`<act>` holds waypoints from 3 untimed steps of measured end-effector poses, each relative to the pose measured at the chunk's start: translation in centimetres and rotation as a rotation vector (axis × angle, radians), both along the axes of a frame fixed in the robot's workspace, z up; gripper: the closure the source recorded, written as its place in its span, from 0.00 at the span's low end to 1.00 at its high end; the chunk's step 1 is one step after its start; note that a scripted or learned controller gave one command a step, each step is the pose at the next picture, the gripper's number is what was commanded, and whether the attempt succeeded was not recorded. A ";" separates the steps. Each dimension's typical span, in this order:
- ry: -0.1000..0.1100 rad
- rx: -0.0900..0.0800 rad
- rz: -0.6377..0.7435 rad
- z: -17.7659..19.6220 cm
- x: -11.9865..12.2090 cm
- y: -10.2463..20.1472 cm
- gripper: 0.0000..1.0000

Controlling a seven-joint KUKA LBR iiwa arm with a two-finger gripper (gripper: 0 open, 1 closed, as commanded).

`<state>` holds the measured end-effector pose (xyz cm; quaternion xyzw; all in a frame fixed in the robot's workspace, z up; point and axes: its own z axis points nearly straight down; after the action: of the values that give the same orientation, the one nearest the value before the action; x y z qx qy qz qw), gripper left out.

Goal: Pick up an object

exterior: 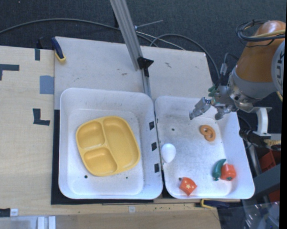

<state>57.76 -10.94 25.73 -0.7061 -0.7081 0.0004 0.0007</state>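
Orange strawberry-like toy (pixel 187 185) at near edge of right bin (pixel 235 187); white egg (pixel 168 152) by its left wall, red-and-green pepper toy (pixel 224 171) toward right. Gripper (pixel 210 111) hangs open, holding nothing, just above-left of pretzel (pixel 207 132), the nearest candidate. Advise: centre over pretzel, fingers straddling its narrow width, descend straight, close only at bin floor.

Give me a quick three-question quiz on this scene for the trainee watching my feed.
1. True or false: the yellow tray lies in the same bin as the pretzel.
2. Which item lies nearest the gripper? A) white egg B) pretzel C) strawberry
3. Fill in: the gripper hangs over the ____ bin.

Key: 1 false; 2 B; 3 right.
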 end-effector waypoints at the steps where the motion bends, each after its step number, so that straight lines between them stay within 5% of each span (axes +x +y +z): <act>1: 0.000 0.000 0.000 0.0 0.0 0.0 0.00; 3: 0.006 0.000 -0.001 -10.6 -0.1 0.7 0.00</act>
<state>57.70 -10.20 15.10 -0.7064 -0.7078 0.0027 0.0027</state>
